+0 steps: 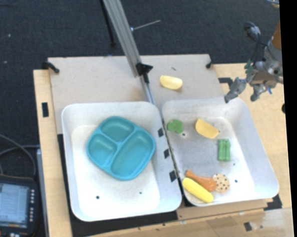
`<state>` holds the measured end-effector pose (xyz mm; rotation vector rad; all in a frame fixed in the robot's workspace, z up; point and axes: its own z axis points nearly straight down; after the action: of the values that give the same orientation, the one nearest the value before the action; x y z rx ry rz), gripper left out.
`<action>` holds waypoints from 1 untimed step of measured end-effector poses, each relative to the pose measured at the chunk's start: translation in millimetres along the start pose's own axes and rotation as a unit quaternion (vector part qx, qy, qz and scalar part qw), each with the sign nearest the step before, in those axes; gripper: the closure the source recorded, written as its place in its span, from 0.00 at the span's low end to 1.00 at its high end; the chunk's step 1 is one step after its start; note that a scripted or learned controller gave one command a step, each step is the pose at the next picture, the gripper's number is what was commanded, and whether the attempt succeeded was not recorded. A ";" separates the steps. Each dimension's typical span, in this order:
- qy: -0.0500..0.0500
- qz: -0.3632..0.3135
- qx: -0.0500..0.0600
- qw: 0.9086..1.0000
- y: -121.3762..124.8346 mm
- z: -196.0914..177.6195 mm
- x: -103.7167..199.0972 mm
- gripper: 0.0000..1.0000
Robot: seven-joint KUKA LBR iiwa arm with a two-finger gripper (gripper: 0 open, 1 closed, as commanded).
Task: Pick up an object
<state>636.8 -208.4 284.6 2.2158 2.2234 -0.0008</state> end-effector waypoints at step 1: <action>-0.001 0.000 0.000 1.000 -0.2 -0.1 -0.5 0.00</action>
<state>636.6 -209.0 284.7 2.2151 2.2235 -0.0029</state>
